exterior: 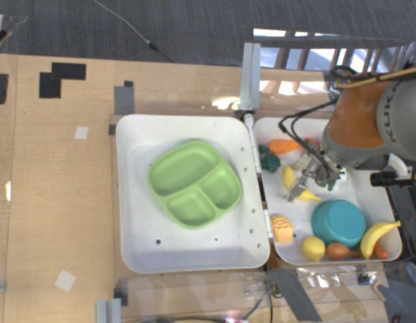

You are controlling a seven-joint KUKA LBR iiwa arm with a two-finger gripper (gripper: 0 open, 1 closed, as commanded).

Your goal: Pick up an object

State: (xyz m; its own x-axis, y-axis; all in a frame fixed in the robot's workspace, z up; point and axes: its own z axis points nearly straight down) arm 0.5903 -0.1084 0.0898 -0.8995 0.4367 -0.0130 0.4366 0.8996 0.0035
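Note:
My gripper (309, 187) hangs low in the right bin (390, 200), reaching in from the right under the orange wrist band. Its fingers look open, standing either side of a small yellow piece (309, 196) that lies on the bin floor. Another yellow toy (289, 176) sits just to the left. An orange carrot (283, 147) and a dark green toy (268, 160) lie toward the bin's far left corner. Nothing is lifted.
A teal bowl (338, 223) stands near the front of the right bin, with a corn cob (283, 229), lemon (314, 248), brown egg (338, 251) and banana (377, 236) around it. The left bin (137, 247) holds a green divided plate (194, 182).

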